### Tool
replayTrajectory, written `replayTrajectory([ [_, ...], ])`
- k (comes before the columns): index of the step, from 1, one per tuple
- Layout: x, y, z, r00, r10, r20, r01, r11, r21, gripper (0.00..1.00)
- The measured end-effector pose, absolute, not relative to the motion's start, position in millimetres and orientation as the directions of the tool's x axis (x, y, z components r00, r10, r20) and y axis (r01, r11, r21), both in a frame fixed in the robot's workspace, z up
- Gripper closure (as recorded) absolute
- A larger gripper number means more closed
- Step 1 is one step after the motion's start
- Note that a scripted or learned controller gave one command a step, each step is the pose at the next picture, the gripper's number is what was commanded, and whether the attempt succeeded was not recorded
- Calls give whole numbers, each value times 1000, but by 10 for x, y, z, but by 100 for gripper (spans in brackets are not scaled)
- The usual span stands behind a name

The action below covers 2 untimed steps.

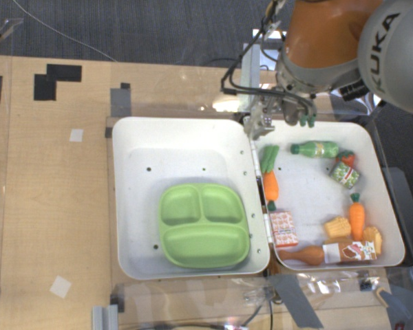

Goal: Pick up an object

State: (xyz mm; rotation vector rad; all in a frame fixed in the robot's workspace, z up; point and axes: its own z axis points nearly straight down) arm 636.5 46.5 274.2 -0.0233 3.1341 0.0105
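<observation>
Several toys lie in the right bin (pixel 378 157); nearest me, the green bottle (pixel 315 149) rests just below and right of my gripper (pixel 283 120), which hangs at the bin's upper-left corner, fingers apart and holding nothing.

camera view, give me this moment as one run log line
gripper above right bin far edge | holding nothing visible | carrot by divider | green tray left bin

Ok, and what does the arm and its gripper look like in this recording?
The arm is a bulky grey KUKA with black lettering on its shell and a wide orange band above the wrist. Black cables loop beside the band. The gripper is a small metal assembly with green-tipped parts.
</observation>
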Motion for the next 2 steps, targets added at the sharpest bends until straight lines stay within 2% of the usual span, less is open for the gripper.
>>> replayTrajectory([
  [1, 6663, 103, 3045, -986, -164, -14, -164, 986, -1, 100],
  [2, 6351, 775, 2252, -988, -152, -3, -152, 988, 4, 100],
])
